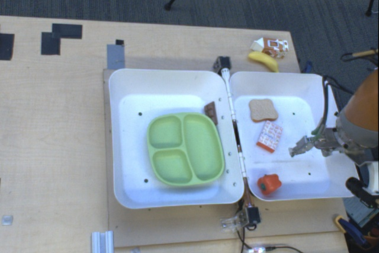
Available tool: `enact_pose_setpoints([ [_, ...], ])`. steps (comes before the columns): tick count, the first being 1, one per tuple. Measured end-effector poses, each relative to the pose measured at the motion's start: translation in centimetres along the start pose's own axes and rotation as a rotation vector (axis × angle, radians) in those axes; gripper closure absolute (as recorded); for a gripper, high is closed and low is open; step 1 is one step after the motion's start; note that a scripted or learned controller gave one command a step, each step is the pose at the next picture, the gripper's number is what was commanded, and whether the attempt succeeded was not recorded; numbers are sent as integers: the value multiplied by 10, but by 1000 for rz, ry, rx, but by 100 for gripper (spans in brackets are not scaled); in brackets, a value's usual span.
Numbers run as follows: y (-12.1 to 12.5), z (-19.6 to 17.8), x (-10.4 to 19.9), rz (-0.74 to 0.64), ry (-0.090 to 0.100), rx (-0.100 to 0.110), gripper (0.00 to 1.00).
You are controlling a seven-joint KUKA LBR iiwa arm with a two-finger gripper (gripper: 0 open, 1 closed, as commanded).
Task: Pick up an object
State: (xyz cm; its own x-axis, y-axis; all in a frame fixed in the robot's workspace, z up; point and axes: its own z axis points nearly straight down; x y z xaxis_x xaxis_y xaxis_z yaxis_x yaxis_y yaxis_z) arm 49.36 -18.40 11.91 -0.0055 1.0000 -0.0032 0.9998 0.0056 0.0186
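Observation:
In the right bin [296,89] lie a slice of tan bread [262,109], a red-and-white checkered packet [269,137] and a red pepper-like toy [269,184] near the front wall. My gripper [299,147] reaches in from the right over the bin's right half. It stands open with nothing between its fingers. It is to the right of the packet and apart from it, and up and to the right of the red toy.
The left bin [127,127] holds a green three-part plate [185,149] with a small brown piece [209,109] at its upper right edge. A banana [263,60] and a small packet [275,44] lie on the bench behind the right bin.

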Motion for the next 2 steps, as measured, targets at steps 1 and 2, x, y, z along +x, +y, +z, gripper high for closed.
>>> enact_pose_setpoints([
  [1,-5,-38,-23,5,1,15,0],
  [2,-5,33,15,2,1,12,0],
])
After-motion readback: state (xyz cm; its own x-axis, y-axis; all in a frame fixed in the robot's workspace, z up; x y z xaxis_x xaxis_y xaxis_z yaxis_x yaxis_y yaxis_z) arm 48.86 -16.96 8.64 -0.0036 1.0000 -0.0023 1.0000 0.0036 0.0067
